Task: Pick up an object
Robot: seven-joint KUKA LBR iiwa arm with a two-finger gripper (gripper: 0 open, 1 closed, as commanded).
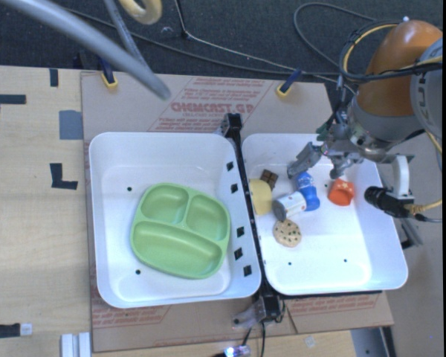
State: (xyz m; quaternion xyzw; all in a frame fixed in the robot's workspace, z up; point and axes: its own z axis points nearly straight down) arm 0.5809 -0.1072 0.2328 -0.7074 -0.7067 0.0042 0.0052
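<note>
Nearest the camera in the right bin [379,274], a round speckled cookie [288,233] lies flat by the near half of the divider. Just behind it a white-and-blue bottle [297,201] lies on its side, touching or nearly touching a pale yellow piece [260,196] against the divider; a small brown block [268,177] sits beyond that. An orange cup-like piece [341,192] rests toward the far right edge. All lie loose, as dumped toys would, none stacked for grasping.

Gripper [323,166] hangs over the bin's far half, jaws spread, nothing between them. One finger reaches toward the bottle's blue end, the other toward the orange piece; the bottle lies just left of and below the gap. Judgement: bottle is the likely target, not yet enclosed.

Left bin [104,162] carries a green divided plate [181,230], centred, well apart from the arm.
</note>
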